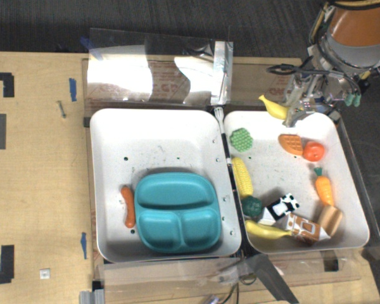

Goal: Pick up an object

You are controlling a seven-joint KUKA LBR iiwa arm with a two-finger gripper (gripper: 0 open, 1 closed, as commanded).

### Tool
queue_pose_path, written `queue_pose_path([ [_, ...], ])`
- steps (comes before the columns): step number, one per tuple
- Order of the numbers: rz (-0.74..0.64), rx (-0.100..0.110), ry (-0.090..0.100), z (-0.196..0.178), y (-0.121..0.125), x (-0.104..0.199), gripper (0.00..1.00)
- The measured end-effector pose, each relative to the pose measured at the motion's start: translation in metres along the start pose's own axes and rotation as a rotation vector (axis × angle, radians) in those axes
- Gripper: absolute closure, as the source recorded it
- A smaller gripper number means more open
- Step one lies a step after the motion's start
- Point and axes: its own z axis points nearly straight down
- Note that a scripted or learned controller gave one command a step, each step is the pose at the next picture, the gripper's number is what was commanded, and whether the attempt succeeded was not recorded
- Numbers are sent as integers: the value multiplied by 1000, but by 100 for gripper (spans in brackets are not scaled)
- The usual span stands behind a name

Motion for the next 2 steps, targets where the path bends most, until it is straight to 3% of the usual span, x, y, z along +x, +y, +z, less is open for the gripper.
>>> queue_pose_path([
  [1,71,1,-8,-25,-18,-25,100],
  [2,-28,-1,1,13,29,-3,100],
])
